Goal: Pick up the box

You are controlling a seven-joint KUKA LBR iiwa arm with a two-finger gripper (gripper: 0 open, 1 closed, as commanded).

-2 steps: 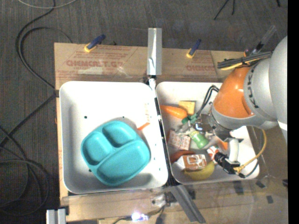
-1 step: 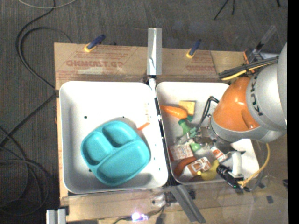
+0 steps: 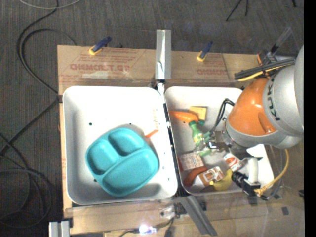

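In the right-hand bin [image 3: 173, 113], the clutter sits packed toward the near half. The box [image 3: 191, 160] (small, with a reddish and white printed face) lies flat near the middle of that bin, left of the arm's wrist. Just below it: a red-brown item [image 3: 195, 175], another small printed packet [image 3: 213, 174], and a yellow banana-like piece [image 3: 223, 182] against the near wall. Above the box a green bottle [image 3: 197, 131] lies tilted; further up, an orange carrot-shaped toy [image 3: 183, 116] and a yellow block [image 3: 199, 112] beside it.

The arm comes in from the right, orange band [image 3: 249, 115] bulking over the bin's right half. Gripper [image 3: 213, 144] area is dark and cramped under the wrist, just right of the green bottle and up-right of the box; whether it is wide or closed, cannot tell. Nothing seen held.

Left bin [image 3: 74, 132]: one teal divided plate [image 3: 123, 161], tilted, three compartments, lying toward the near right. A thin orange stick [image 3: 150, 132] sits close to the plate's upper edge.
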